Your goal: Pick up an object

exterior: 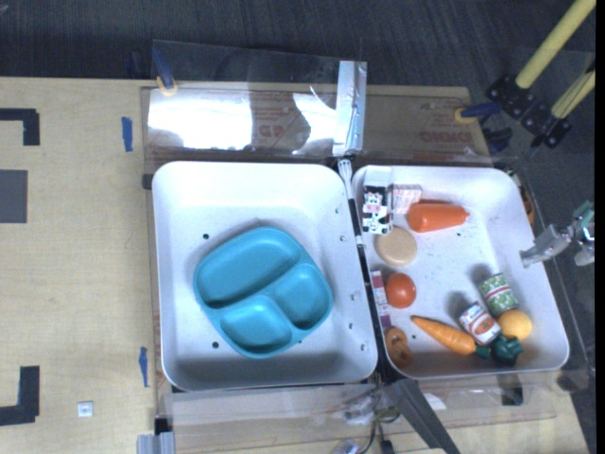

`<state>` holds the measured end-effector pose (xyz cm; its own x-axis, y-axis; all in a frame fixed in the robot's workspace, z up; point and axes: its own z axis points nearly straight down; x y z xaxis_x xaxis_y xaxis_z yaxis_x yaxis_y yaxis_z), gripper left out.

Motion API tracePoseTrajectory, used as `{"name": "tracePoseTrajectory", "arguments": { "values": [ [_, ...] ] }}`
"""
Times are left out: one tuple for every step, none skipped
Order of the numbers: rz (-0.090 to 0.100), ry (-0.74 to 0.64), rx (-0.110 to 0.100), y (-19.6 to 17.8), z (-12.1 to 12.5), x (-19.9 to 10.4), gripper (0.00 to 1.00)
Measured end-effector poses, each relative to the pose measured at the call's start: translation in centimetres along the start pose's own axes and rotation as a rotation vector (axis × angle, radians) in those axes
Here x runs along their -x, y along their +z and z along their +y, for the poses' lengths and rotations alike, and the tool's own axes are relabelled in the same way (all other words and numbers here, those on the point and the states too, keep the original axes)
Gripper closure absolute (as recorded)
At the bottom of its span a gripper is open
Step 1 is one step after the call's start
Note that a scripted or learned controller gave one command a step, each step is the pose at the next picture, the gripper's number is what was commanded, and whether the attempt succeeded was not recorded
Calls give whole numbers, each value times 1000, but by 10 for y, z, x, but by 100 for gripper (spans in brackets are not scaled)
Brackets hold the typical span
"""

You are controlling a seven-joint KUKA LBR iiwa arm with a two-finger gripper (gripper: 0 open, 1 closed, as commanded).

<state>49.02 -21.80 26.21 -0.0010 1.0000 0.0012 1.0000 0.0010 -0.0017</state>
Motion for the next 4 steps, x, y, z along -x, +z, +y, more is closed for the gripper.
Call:
{"name": "tracePoseTrajectory", "arguments": {
  "values": [
    [2,-335,-2,99,-11,-34,0],
    [-4,-372,7,155,7,-5,0],
    [-4,-489,9,175,79,-67,0],
    [3,-252,-26,153,169,-44,0]
  ]
}}
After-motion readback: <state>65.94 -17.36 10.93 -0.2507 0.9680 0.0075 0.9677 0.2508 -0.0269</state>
